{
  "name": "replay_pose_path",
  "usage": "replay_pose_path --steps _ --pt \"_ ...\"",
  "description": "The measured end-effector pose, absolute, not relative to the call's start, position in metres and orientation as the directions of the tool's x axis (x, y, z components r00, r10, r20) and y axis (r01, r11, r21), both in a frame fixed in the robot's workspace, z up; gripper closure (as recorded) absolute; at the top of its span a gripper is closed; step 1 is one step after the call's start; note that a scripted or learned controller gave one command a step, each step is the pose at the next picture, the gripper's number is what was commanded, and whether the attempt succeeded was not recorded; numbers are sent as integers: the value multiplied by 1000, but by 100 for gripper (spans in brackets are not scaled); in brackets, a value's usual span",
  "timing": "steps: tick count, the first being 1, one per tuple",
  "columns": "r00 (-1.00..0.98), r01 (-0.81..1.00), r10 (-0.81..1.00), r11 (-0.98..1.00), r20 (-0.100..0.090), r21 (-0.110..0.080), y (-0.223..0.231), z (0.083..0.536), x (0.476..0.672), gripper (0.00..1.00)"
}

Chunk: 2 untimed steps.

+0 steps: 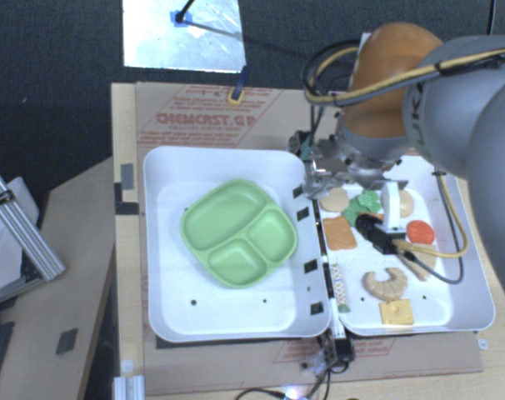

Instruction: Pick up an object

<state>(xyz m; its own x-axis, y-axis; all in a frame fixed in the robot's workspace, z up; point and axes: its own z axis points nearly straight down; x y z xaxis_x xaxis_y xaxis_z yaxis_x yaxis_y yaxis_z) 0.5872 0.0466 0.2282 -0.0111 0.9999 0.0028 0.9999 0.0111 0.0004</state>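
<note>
While the claw (pixel 346 177) hangs over the toy food (pixel 387 283) in the right bin (pixel 465 305), its spread cannot be told.

Tabletop (pixel 79 223): pale brown, carrying everything else.
Cardboard sheet (pixel 204 117): lay flat under both bins, red lettering showing on its far strip.
Left bin (pixel 165 311): white and shallow, with a few small dark holes in its floor.
Right bin (pixel 472 305): white, touching the left bin along one side.
Black clips (pixel 302 215): sat in a row along the seam where the bins met.
Silver sheet (pixel 183 30): shiny, lay beyond the cardboard.
Metal rails (pixel 19 227): leaned at the left edge.
</note>
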Motion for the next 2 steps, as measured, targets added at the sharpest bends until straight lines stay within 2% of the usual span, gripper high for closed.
replay_pose_path --steps 1,2 --pt "-1 1000 1000 1 1 1 31 231 591 100" --pt "-4 1000 1000 4 0 0 39 219 587 100"
